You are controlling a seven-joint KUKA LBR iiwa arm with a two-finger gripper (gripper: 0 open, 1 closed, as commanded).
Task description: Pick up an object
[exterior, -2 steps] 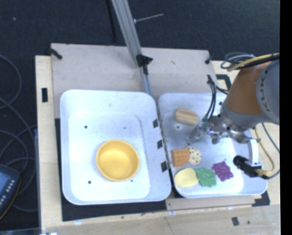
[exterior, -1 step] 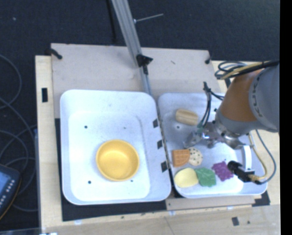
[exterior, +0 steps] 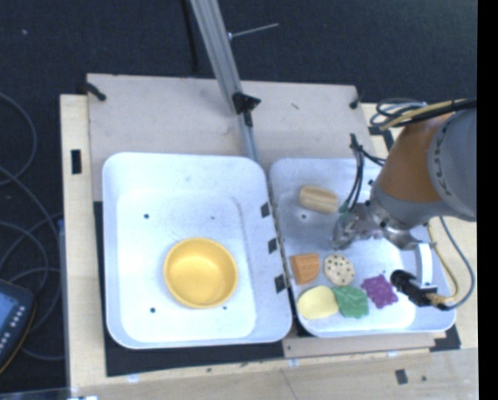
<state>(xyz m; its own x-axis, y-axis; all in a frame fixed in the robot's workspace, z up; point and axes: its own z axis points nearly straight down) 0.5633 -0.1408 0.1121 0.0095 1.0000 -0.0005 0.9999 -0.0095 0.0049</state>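
Note:
The right bin (exterior: 292, 180) holds several small objects: a tan cylinder (exterior: 318, 198) at the back, an orange block (exterior: 305, 267), a speckled cookie (exterior: 339, 268), a pale yellow lump (exterior: 317, 302), a green piece (exterior: 353, 301) and a purple piece (exterior: 379, 291). My gripper (exterior: 345, 228) hangs low over the middle of this bin, just right of the tan cylinder and above the cookie. Nothing shows between its tips. The arm (exterior: 420, 169), grey with an orange band, comes in from the right.
A yellow bowl (exterior: 200, 272) sits in the left bin (exterior: 132, 182). A slanted metal pole (exterior: 219, 48) rises behind the bins. Black cables (exterior: 445, 265) loop by the right bin's right rim.

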